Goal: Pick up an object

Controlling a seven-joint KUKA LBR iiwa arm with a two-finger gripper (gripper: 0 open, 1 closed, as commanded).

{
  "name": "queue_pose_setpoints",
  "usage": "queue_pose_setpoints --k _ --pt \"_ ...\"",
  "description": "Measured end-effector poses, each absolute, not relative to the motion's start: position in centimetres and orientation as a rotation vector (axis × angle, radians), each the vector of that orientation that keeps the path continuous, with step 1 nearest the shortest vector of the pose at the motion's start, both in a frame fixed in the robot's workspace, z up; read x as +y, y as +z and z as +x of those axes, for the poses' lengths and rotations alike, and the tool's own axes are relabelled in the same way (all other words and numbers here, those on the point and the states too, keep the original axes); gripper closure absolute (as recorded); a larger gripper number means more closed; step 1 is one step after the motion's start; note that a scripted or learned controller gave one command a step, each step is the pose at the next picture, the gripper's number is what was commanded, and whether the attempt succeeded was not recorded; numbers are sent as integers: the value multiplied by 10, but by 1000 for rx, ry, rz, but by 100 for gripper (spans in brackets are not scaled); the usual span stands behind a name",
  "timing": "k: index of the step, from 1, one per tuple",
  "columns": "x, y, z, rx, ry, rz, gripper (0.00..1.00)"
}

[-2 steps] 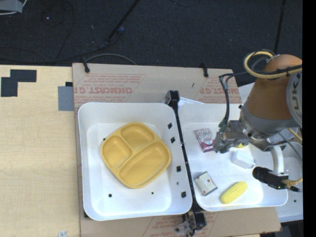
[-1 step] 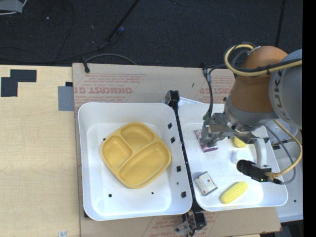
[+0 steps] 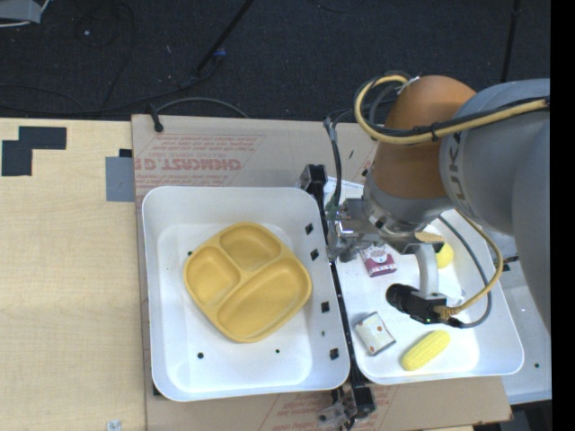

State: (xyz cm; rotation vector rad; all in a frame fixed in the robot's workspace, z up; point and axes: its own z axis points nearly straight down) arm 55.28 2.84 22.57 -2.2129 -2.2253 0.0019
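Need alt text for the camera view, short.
A grey and orange robot arm reaches over the right bin, which holds a yellow corn cob, a small white box and a small pink packet. The left bin holds a yellow divided plate.

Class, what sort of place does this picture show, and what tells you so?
Probably a robotics lab bench: a grey and orange robot arm at two white bins that hold a yellow divided plate and a corn cob.

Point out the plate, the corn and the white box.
Plate (image 3: 265,299), camera view, floor of its largest compartment.
Corn (image 3: 424,350), camera view, middle of the cob.
White box (image 3: 375,332), camera view, its top face.
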Motion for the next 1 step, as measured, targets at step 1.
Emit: queue_pose_setpoints --k 1 --pt "68 219 572 -2225 3 -2216 100"
